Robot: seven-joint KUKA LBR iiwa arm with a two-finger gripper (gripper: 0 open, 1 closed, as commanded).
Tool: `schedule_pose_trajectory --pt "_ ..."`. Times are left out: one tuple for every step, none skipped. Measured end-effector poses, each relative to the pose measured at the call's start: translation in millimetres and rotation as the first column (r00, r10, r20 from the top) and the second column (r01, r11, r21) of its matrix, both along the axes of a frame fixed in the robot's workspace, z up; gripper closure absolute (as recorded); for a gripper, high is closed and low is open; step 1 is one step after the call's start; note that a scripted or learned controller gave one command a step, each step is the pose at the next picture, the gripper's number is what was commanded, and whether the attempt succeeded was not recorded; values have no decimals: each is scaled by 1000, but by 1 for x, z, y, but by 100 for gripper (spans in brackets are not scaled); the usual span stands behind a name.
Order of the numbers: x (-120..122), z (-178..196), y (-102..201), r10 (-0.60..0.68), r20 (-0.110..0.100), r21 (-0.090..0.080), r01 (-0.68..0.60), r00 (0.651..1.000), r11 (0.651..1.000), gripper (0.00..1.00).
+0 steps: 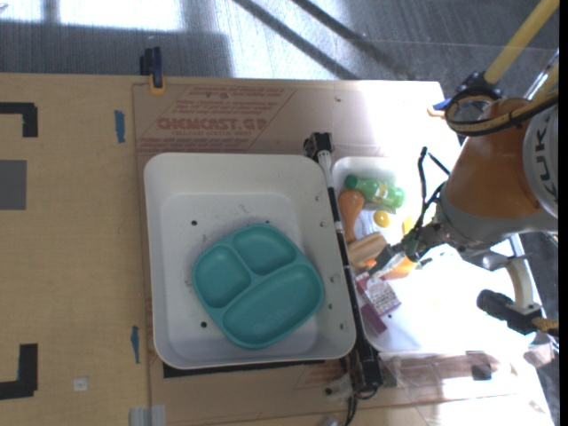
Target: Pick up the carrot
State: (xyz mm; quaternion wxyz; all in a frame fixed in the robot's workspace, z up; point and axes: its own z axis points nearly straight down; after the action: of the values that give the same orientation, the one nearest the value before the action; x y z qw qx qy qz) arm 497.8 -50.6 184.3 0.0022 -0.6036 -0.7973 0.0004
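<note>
Gripper (401,257) is low in the right bin (417,331), among the clutter; glare and the wrist hide its tips, so whether it grips anything cannot be told. Likely step: reach/approach, grasp unconfirmed. Carrot (351,209) lies just left of it, by the bin's left wall, below the green bottle (374,190): orange, tapered, stubby. Next move probably needs a shift left onto it. Teal plate (258,284) sits in the left bin (169,264).

Harsh overexposed glare across the right bin (426,327).
</note>
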Motion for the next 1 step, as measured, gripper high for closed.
schedule_pose_trajectory --pt "92 1 -20 -89 8 -4 89 996 996 0"
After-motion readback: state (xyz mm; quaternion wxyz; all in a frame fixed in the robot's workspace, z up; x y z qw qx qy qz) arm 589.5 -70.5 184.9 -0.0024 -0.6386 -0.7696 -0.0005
